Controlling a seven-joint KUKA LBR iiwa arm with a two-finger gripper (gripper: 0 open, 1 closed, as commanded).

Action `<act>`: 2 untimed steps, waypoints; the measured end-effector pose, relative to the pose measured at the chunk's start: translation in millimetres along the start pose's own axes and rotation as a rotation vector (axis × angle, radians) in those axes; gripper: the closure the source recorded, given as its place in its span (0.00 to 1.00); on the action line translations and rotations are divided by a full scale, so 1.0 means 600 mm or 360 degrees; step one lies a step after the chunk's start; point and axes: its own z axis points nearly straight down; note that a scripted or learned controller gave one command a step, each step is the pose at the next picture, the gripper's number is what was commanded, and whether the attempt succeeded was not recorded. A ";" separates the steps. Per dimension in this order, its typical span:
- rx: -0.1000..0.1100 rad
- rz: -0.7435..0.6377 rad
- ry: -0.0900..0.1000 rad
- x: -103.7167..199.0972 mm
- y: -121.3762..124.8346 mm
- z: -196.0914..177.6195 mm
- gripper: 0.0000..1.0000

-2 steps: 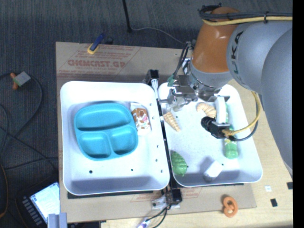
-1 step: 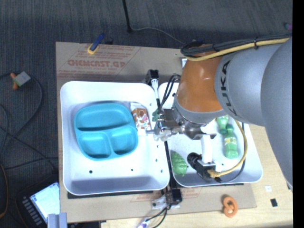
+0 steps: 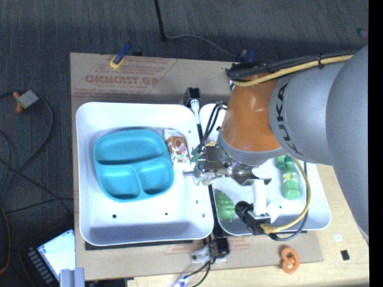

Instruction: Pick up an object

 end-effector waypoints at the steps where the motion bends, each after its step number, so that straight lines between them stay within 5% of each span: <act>1: -0.0001 -0.0002 0.0000 0.031 0.171 0.044 1.00; 2: 0.0000 -0.0002 0.0001 0.051 0.103 -0.001 1.00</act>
